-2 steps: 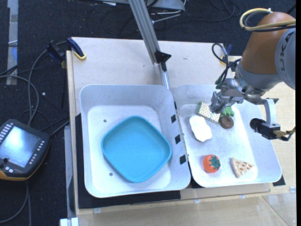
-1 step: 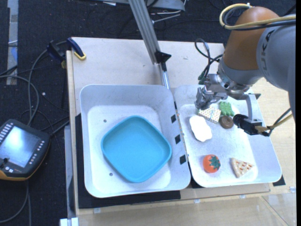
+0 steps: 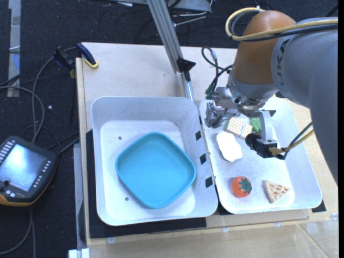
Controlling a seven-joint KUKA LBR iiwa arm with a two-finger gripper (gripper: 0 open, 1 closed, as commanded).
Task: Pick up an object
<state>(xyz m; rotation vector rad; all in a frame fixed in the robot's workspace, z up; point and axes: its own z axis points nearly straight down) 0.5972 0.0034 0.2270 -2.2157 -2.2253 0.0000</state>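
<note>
Hovering low over right bin [image 3: 301, 195], gripper [image 3: 236, 123] sitting at its upper left corner; opening not discernible. Lying directly beneath and just beside: checkered block [image 3: 238, 127], with white piece [image 3: 229, 147] just below it toward the camera. Resting well apart near the front rim: tomato [image 3: 242, 186] and pizza slice [image 3: 276, 190]. Sitting in left bin [image 3: 107, 112]: blue tray [image 3: 156, 169].

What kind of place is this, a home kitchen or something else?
Most likely a robotics lab or test cell, not a kitchen. A grey industrial arm reaches over two white bins holding toy food such as a tomato. A handheld control pendant and loose cables lie on the dark floor.
</note>
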